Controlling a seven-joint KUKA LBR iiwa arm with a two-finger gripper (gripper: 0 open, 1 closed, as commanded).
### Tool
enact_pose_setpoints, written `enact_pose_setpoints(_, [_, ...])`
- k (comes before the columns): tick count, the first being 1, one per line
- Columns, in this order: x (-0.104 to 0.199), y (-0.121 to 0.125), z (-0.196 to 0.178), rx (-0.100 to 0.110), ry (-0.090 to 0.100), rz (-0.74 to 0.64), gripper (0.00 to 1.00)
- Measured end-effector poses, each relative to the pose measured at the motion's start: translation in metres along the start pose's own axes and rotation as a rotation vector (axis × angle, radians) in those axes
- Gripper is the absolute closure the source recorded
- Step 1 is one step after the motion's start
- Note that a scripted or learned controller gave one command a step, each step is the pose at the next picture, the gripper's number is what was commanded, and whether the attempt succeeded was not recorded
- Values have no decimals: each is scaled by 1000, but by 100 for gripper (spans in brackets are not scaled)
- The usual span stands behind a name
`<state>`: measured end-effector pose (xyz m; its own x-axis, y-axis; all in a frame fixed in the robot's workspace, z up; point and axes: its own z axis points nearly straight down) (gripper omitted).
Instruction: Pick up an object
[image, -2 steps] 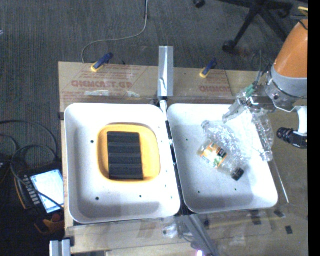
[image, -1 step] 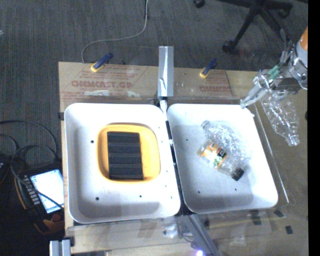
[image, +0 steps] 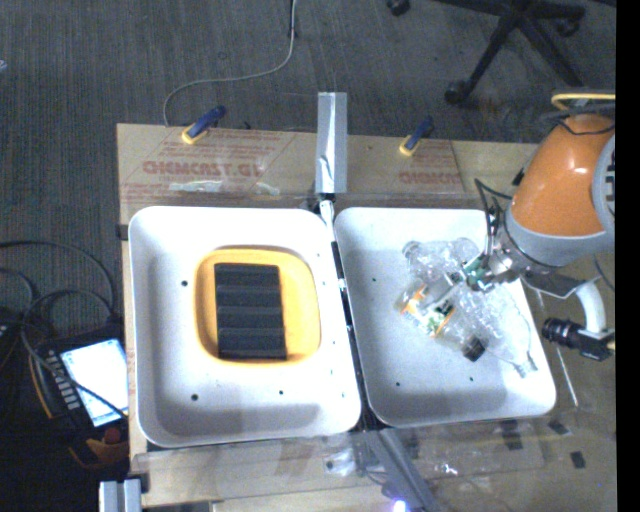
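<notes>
**Arm over right bin, bottle beneath**

Left bin (image: 160, 400): yellow tray (image: 205, 300) holding black ridged block (image: 249, 312), flat, centred; right bin (image: 390, 400): clear crumpled plastic bottle (image: 495, 325) with orange-green label, lying at a slant across the middle; gripper (image: 482, 270) just at bottle's upper end, touching or not unclear; fingers' state cannot be told; orange band (image: 565, 180) above, at right edge.

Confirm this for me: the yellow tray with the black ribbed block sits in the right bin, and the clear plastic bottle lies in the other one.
Not quite. The camera view shows the yellow tray with the black ribbed block in the left bin; the clear plastic bottle lies in the right bin.
</notes>
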<state>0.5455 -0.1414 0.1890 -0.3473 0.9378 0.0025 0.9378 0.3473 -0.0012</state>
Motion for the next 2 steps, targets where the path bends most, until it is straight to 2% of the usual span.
enact_pose_setpoints(1, [-17,13,77,-7,-6,-338,0])
enact_pose_setpoints(2, [-37,42,83,-18,-8,-349,0])
